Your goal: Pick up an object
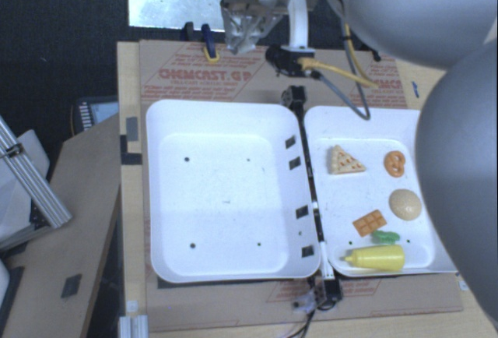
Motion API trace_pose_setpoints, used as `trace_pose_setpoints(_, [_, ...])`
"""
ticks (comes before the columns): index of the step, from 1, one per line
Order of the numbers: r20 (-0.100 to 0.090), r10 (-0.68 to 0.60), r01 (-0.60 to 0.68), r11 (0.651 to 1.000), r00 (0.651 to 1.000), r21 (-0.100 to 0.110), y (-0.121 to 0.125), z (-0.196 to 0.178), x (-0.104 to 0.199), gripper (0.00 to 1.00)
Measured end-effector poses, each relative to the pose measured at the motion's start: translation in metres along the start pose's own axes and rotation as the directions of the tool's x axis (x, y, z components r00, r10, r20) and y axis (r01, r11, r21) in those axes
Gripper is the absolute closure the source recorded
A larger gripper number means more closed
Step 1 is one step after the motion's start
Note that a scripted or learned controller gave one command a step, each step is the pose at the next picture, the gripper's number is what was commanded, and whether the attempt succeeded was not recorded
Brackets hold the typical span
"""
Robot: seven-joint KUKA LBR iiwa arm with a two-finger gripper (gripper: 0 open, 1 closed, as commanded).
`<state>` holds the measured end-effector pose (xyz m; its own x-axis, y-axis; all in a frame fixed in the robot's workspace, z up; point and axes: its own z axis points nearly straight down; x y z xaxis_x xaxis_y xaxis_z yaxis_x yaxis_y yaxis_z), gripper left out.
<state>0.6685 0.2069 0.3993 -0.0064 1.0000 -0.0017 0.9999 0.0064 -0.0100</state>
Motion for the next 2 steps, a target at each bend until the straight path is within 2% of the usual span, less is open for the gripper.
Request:
trace_pose_setpoints(1, [-0.003, -0.001, 0.001, 1.000, 1.000, -0.008, -0.035, 0.010, 0.030, 1.00])
trace_pose_setpoints(2, [-0.003, 0.000, 0.000, 1.000, 1.000, -0.009, -0.101, -0.001, 0.029, 1.00])
